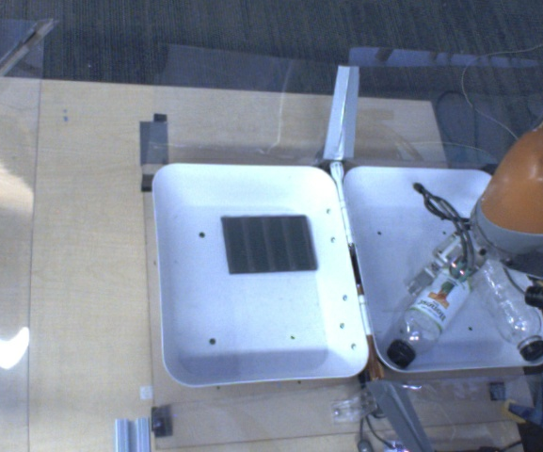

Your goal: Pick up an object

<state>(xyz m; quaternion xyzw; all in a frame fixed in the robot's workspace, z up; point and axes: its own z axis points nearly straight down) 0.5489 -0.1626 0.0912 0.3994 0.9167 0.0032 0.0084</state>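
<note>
Two shallow white bins sit side by side on a pale wooden bench (83, 252). The left bin (182, 281) fills the middle of the frame and holds a dark grey ribbed rectangular pad (269, 244), lying flat a little above the bin's centre. The right bin (379, 224) lies toward the right edge of the frame, its rim just beside the left bin's rim along a narrow seam.

The arm (533, 196) comes in from the right side of the frame, its orange band showing as a large rounded shape over the right bin's upper right part, with grey below it. The gripper (452, 264) hangs below and to the left of that band, over the middle of the right bin, with black cables looping near it. Whether its jaws stand wide or narrow cannot be told from this view.

Two clear plastic bottles lie in the lower part of the right bin. One bottle with a label (429, 311) lies on a slant, its black cap (400, 353) pointing to the lower left near the bin's front rim; its upper end reaches up to just beside the gripper. The second clear bottle (508, 311) lies to its right, its dark cap toward the lower right corner of the bin
</note>
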